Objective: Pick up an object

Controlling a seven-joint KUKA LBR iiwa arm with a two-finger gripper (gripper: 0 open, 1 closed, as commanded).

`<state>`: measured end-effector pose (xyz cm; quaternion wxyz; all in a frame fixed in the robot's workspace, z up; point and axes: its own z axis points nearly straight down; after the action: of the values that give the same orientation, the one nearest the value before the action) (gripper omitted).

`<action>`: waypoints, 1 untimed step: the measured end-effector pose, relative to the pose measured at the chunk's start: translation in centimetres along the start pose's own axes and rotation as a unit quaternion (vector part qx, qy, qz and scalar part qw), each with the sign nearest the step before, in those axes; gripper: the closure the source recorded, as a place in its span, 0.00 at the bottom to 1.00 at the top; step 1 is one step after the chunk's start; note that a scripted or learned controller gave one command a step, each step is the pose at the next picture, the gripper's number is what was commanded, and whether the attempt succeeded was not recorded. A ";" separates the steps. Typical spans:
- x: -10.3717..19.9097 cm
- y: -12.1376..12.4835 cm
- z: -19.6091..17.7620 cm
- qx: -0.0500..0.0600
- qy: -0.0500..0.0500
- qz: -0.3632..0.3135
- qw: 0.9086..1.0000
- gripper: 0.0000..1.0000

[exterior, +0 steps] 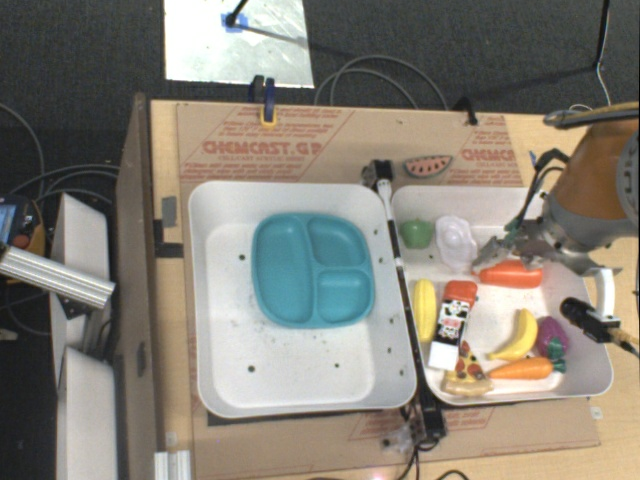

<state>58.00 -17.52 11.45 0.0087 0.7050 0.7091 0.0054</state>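
Observation:
My gripper (pixel 517 249) hangs over the back right part of the right bin (pixel 600 373), right above an orange carrot-like piece (pixel 511 276) that lies across the bin floor. Whether it touches that piece is not clear from here. To the left of the gripper are a clear cup (pixel 455 239) and a green round fruit (pixel 416 233). Nearer the front lie a yellow corn cob (pixel 425 309), a red, white and black carton (pixel 456 315), a banana (pixel 516 336), a purple piece (pixel 553 336), a second carrot (pixel 521 369) and a pizza slice (pixel 466 375).
The left bin (pixel 225 368) holds a teal divided plate (pixel 312 270). A watermelon slice (pixel 428 166) lies on the bench behind the right bin. A blue and yellow clamp (pixel 265 100) stands at the bench's back edge.

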 end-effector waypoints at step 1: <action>-1.2 -0.5 0.6 -0.003 -0.004 0.000 1.000 0.00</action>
<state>57.47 -18.74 10.83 0.0135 0.7048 0.7092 0.0049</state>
